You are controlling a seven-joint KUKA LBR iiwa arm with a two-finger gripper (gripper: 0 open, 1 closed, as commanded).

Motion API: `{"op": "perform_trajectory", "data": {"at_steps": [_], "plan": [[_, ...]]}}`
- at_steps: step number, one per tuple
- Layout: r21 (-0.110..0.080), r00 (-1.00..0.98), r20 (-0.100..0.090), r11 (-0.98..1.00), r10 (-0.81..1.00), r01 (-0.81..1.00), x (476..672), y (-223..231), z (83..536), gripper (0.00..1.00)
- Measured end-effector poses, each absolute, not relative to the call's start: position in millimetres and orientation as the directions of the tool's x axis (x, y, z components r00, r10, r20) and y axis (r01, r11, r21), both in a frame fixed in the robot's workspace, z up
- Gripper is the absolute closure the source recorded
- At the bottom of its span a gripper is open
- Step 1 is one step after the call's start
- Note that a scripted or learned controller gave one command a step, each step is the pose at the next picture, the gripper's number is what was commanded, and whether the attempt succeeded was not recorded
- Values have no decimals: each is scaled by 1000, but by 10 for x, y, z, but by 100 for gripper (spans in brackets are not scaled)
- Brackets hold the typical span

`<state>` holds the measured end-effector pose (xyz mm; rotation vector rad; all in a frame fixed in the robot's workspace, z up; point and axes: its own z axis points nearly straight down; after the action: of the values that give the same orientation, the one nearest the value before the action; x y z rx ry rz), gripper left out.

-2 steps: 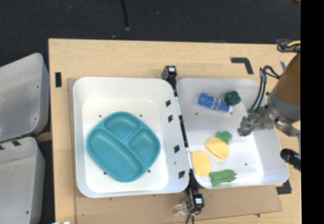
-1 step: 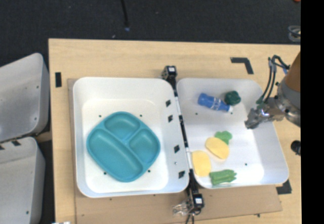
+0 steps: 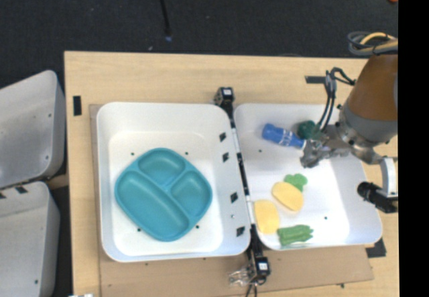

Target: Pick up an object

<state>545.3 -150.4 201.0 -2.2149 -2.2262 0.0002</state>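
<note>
My gripper (image 3: 312, 155) hangs low over the right bin (image 3: 348, 222), near its back middle. Just to its left lies a blue bottle (image 3: 280, 135) on its side, with a dark green round object (image 3: 307, 129) at the bottle's right end, close to the gripper. Toward the front of the bin lie a yellow pineapple-shaped toy with a green top (image 3: 289, 194), a pale yellow piece (image 3: 266, 216) and a green piece (image 3: 295, 235). Nothing can be seen held by the gripper.
The left bin (image 3: 110, 128) holds a teal divided plate (image 3: 163, 193). A raised divider with black clips (image 3: 236, 168) separates the bins. The arm's orange and grey body (image 3: 372, 98) covers the right bin's back right corner. A grey chair (image 3: 27, 128) stands at the far left.
</note>
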Motion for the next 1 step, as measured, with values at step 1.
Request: {"op": "perform_trajectory", "data": {"at_steps": [1], "plan": [[-1, -4, 0, 4, 1000, 1000, 5669, -994, 2153, 100]]}}
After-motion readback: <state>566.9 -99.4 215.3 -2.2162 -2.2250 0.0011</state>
